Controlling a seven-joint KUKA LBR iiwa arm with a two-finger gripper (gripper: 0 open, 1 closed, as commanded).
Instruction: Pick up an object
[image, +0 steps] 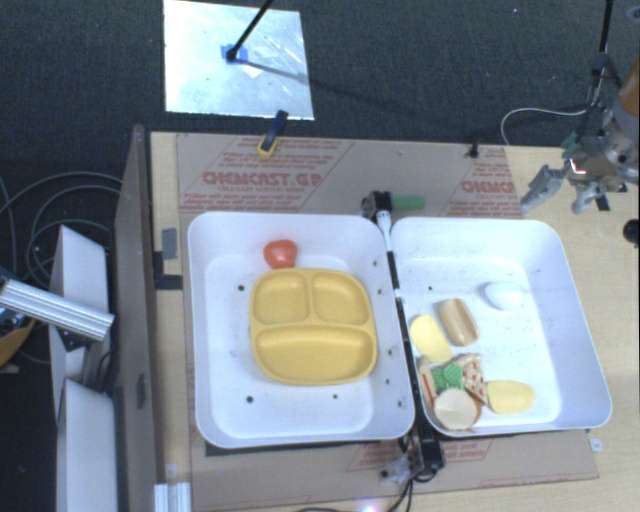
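My gripper (566, 192) hangs at the far right, beyond the back right corner of the right bin (560, 300). It is open, its grey fingers (540, 188) spread with nothing between them. In the right bin lie a white egg-shaped piece (503, 294), a brown bun (458, 320), a pale yellow piece (431, 338), a green item (450, 376), a round tan disc (455, 408) and a yellow lump (510, 396). The left bin (215, 330) holds a yellow divided tray (313, 325) and a red tomato (281, 252) behind it.
The bins rest on a cardboard sheet (300, 175). A black divider with a green-handled tool (395, 203) runs between them. Cables (530, 115) hang near the arm at the upper right. A silver sheet (238, 60) lies on the floor behind.
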